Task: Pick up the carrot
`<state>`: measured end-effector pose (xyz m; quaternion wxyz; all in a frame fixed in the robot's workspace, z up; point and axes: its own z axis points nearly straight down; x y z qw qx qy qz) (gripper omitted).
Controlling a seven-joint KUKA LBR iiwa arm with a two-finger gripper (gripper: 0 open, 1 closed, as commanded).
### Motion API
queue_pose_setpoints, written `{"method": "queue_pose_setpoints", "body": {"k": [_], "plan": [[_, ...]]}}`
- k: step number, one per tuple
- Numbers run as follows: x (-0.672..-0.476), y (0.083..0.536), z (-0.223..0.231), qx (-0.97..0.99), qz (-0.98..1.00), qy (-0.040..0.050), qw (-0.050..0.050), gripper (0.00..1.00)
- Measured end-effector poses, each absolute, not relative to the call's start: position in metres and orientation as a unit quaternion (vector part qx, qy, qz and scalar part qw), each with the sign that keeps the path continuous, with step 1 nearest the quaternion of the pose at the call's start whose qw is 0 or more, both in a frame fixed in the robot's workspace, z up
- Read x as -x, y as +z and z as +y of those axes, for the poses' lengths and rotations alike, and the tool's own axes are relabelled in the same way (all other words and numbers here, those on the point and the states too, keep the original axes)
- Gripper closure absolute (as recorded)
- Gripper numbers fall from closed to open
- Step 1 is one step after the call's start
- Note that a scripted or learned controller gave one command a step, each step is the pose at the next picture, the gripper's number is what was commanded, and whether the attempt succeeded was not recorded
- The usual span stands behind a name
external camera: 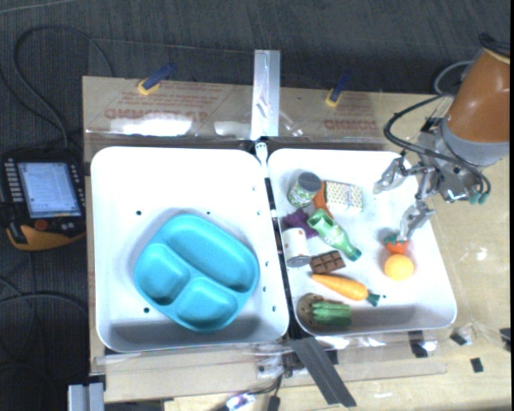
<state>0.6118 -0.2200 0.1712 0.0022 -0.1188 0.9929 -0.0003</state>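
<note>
- The carrot (340, 287) lies on its side low in the right bin (428, 311), leafy end pointing to about 4 o'clock; the gripper (402, 198) hangs well apart from it, up at roughly 1 o'clock from the carrot.
- The gripper's two fingers are spread wide with nothing between them — one fingertip sits just above a small orange-red piece (397, 246) (what it is I cannot tell).
- Two white bins, one carrot, one blue divided tray (197, 270).
- The left bin (120, 187) holds the tray alone, three compartments, tilted.
- The right bin holds the rest — an orange fruit (399, 266), a green bottle (334, 236), a tin can (306, 187), a chocolate bar (327, 261), a patterned box (344, 196), a white cylinder (296, 246) and a green vegetable (329, 312) at the carrot's 6 o'clock.
</note>
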Motion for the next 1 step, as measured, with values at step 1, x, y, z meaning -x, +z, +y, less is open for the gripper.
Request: {"method": "queue_pose_setpoints", "body": {"k": [1], "plan": [[-0.5101,0.1609,-0.1587,0.204,0.979,0.0004,0.0,0.0]]}}
